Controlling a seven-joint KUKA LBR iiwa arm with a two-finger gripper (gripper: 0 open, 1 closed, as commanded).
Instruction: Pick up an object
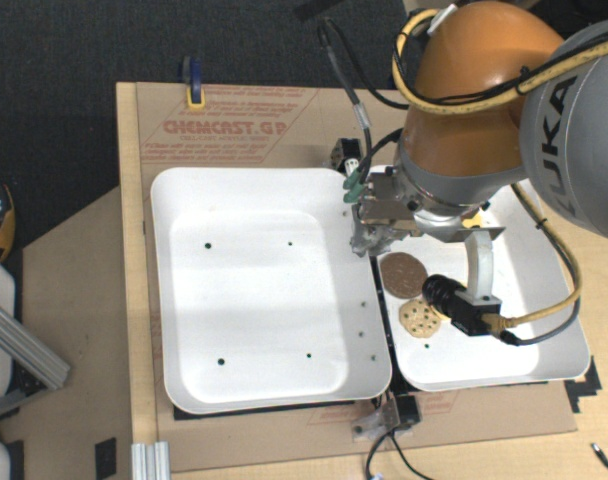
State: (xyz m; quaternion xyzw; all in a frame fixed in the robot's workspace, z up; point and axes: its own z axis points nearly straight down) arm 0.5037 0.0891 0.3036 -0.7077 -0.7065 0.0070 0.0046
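Cookie (418,317) and brown disc (403,273) lie touching in the right bin (544,358), so the jaws (369,236), whose opening I cannot tell, should descend centred over one only.

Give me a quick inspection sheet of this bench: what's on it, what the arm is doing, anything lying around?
Surface: board bearing two white bins, left bin and right bin.
Job's things: brown disc and tan perforated piece in the right bin, near its left wall.
Clutter: blue-and-yellow clamp on the board's far edge.
Grippers: gripper hangs over the divide between the bins; nothing seen held.
Cables: yellow cable looping off the wrist; black cable.
Surroundings: dark floor.
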